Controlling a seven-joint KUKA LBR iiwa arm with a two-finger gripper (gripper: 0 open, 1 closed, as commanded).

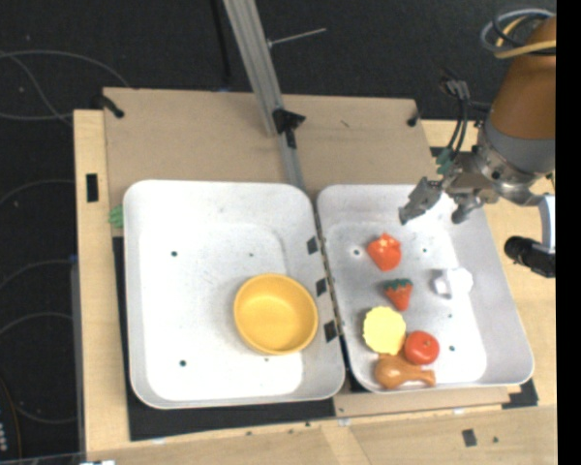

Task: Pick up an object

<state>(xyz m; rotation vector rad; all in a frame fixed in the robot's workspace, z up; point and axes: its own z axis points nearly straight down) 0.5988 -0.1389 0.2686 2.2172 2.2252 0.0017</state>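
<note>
We see the end effector (pixel 438 202) with fingers spread apart, gripping nothing, above the right bin (pixel 489 289). The red pepper (pixel 385 252) lies at its 7 o'clock, untouched.

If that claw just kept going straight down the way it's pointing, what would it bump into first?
Probably the bare white floor of the right-hand bin, near its upper edge. The claw hangs above that spot, and the closest object, a small red-orange toy pepper, sits off to one side. Depth is hard to judge from this slanted view.
</note>
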